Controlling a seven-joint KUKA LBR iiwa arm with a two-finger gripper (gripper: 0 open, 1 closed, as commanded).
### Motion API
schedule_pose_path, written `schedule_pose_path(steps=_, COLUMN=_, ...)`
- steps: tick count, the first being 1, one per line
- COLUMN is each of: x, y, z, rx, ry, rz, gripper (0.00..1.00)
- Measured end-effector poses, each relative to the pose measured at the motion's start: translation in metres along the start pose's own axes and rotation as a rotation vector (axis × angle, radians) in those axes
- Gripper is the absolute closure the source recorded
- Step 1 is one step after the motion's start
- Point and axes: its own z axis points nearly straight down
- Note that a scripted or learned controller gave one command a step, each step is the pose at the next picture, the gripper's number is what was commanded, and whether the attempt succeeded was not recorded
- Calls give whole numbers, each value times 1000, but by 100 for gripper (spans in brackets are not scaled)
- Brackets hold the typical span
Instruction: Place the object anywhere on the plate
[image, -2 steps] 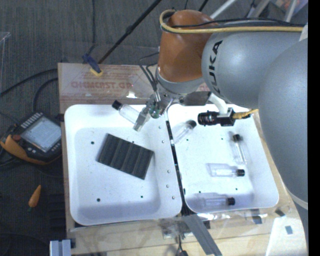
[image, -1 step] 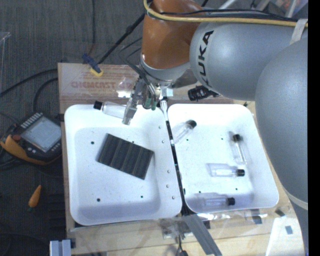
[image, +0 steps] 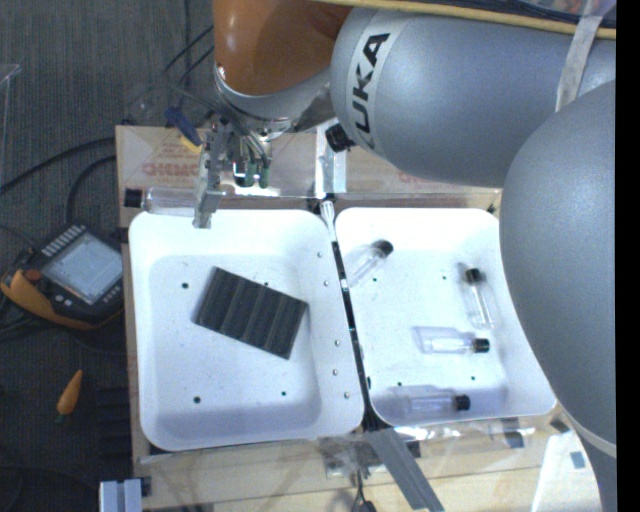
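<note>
The gripper (image: 226, 178) hung over the twelve-o'clock rim of the left bin (image: 160, 420). You could not tell from this slant whether it was released or clenched, and you saw nothing carried beneath it.

The plate (image: 250, 313), a dark ribbed slab, lay flat on the left bin's floor at about six o'clock from the gripper. Its long axis ran from ten to four o'clock.

Four clear vials with dark caps lay in the right bin (image: 420, 225), all toward four o'clock from the gripper:
- The nearest vial (image: 365, 262) rested just beside the divider between the bins, its axis running from two to eight o'clock.
- A second vial (image: 476, 295) lay roughly along twelve to six.
- A third vial (image: 450, 343) and a fourth vial (image: 428, 403) lay roughly along three to nine.

By your judgement, no vial had yet been taken and the plate stood bare. The coming move would cross the divider toward four o'clock. White floor around the plate gave you room on every side.
</note>
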Motion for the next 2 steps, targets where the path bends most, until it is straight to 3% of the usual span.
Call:
schedule_pose_path(steps=1, x=107, y=-27, z=-76, rx=2, ry=0, rz=-60, gripper=100)
schedule_pose_path(steps=2, x=114, y=-6, z=-44, rx=0, ry=3, rz=161, gripper=100)
